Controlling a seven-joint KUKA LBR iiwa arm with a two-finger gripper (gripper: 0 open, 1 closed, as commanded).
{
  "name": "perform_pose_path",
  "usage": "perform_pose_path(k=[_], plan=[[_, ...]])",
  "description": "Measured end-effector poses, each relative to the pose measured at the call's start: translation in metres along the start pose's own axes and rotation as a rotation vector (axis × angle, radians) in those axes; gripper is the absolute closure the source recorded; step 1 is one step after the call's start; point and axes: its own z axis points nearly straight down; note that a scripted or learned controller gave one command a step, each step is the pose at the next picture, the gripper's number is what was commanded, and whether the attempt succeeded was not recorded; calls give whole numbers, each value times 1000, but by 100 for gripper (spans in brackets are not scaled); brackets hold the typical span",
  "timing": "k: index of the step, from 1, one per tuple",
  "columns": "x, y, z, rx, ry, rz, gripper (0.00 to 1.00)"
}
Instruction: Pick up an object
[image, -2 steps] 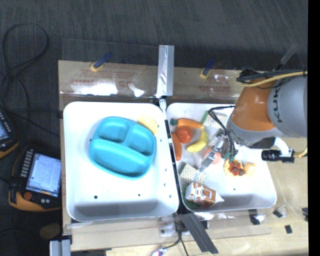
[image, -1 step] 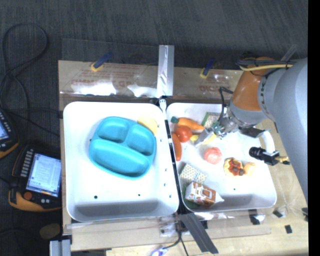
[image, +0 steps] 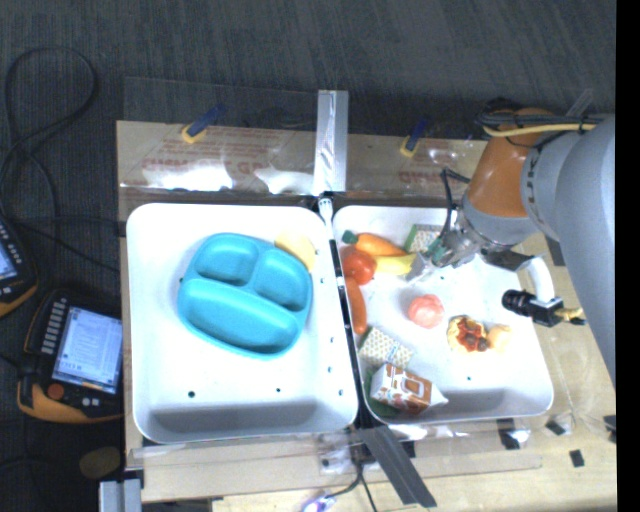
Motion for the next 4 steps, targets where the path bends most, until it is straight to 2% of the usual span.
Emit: perform_pose_path(k=[1,2,4], plan=[[-27,19,-13,32,19,241,100],[-48,-43,9,1,6,343,100],[-48,-42,-8,5,2,340,100]])
